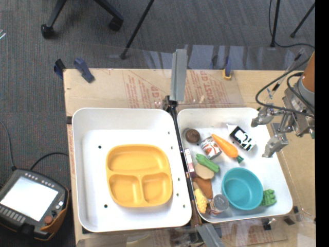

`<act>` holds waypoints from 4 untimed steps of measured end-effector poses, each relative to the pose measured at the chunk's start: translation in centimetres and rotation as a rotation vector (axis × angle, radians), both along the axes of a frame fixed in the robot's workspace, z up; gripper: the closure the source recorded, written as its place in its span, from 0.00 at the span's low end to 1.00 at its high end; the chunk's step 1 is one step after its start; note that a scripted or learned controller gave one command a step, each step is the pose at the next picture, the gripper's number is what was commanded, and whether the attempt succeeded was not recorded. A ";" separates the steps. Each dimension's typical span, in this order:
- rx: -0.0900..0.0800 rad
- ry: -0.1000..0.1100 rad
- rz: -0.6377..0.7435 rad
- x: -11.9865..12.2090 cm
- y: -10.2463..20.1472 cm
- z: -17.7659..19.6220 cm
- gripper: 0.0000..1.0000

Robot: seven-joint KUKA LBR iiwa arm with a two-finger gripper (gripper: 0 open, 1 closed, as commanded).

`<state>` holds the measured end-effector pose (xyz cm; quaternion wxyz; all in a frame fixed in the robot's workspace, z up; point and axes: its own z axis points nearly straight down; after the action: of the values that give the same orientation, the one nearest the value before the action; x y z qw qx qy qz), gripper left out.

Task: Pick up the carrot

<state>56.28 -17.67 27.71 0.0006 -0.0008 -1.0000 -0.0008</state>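
Near the front edge of the right bin (234,112) stand a small tin (220,204), a corn cob (200,201) and a teal bowl (242,188). Behind the bowl lies the carrot (225,145), slanted, between a red can (209,147) and a black-and-white carton (242,138). Over this bin's right rim hangs the gripper (267,135), its two fingers spread apart, pinching nothing. In the left bin (87,122) sits a yellow tray (139,175).

Tool (267,134) at right, fingers spread, nothing between them
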 end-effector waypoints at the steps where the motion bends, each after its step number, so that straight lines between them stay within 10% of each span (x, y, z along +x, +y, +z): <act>1: 0.004 0.012 0.073 1.0 1.6 -15.8 0.00; 2: 0.001 0.003 0.071 3.1 1.2 -19.3 0.00; 3: 0.000 -0.002 0.079 3.4 1.4 -18.0 1.00; 4: -0.004 -0.012 -0.043 1.5 -3.5 6.6 1.00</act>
<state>57.76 -21.16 34.36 -0.0057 -0.0222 -0.9997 0.0011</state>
